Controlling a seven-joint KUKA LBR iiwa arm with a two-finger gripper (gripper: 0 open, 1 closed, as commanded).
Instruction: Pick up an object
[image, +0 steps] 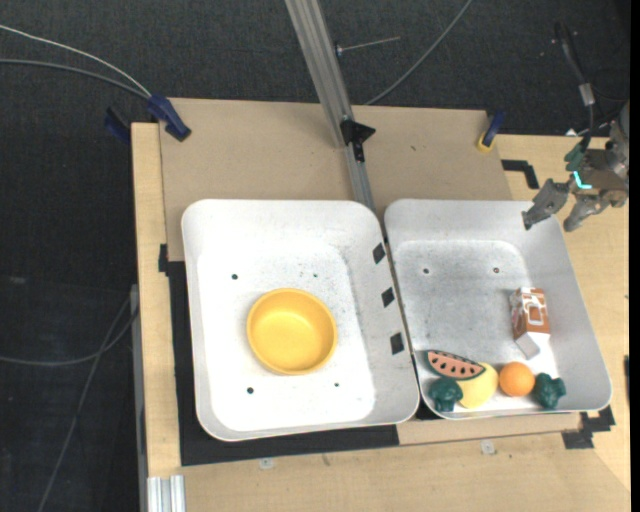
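My gripper (560, 212) hangs over the far right corner of the right bin (460, 275), its two fingers spread open with nothing between them. Far below it, along the bin's near edge, lie a watermelon slice (456, 363), a yellow piece (482, 385), a green broccoli-like piece (445, 393), an orange (516, 380) and a dark green piece (548, 390). A brown and white carton (530, 315) lies by the right wall, closest to the gripper but well apart from it.
The left bin (215, 330) holds a yellow bowl (291, 330). A metal pole (330, 90) slants down from the top to the gap between the bins. Blue clamps (168, 118) sit at the board's far left corner.
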